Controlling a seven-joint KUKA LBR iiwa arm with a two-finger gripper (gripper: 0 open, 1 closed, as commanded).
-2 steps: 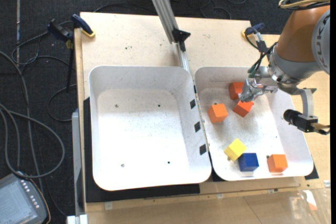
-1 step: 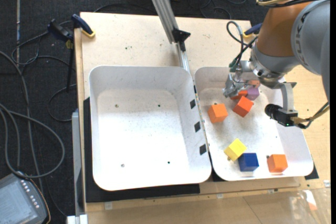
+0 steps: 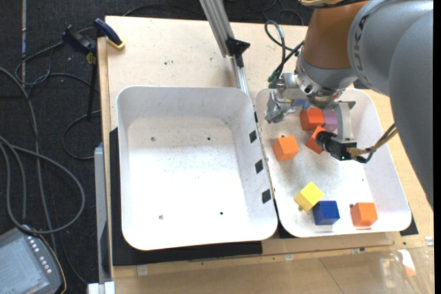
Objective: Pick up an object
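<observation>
Gripper (image 3: 311, 122) low in the right bin (image 3: 386, 175) — among red blocks.
Finger state cannot be told; a red block (image 3: 311, 117) sits beside it (orange (image 3: 286, 147), yellow (image 3: 309, 195), blue (image 3: 326, 212) blocks lie nearer the front).

Grey arm (image 3: 393, 38) entering from 3 o'clock, upper half of view, bent downward toward 6 o'clock. Orange band (image 3: 331, 24) above wrist, near 1 o'clock. Gripper (image 3: 313, 117) lowered, pointing down; finger state unclear.
</observation>
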